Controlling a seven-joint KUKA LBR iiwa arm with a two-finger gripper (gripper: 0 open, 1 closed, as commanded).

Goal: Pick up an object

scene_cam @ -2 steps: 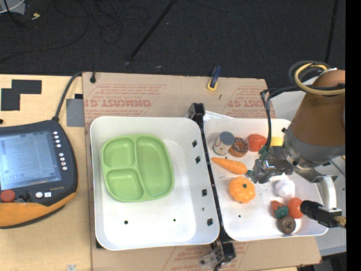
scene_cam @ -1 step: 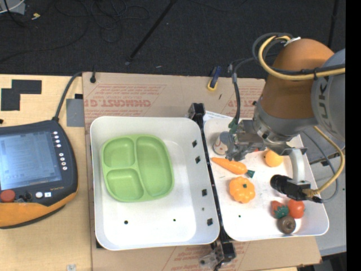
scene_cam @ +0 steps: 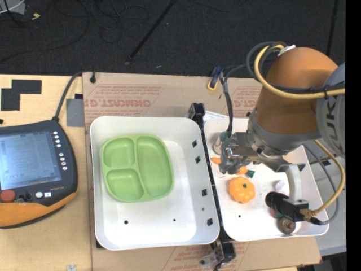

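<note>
1. At the far left of the bench, we are seeing a handheld control screen (scene_cam: 31,171) with an orange underside, lying well apart from both bins.
2. Next we are looking at brown cardboard (scene_cam: 130,97) lying flat under the two bins.
3. On it, the left bin (scene_cam: 146,230) is holding one thing: a pale green plate (scene_cam: 137,168) with three compartments, lying flat in the bin's upper left part.
4. Past the divide between the bins, the right bin (scene_cam: 256,222) is sitting just beside the left one.
5. Near its left wall we are noticing a small orange scrap (scene_cam: 215,161), too small for us to name.
6. Just right of that scrap, the gripper (scene_cam: 232,161) is hanging low over the right bin's upper left part; we are unable to tell whether it is parted or closed, and we are seeing nothing clearly caught in it.
7. Just below and right of the gripper, a small orange pumpkin (scene_cam: 241,189) is resting on the bin floor, near the middle.
8. Above it all, the grey arm (scene_cam: 293,95) with its orange band is reaching in from the right.
</note>
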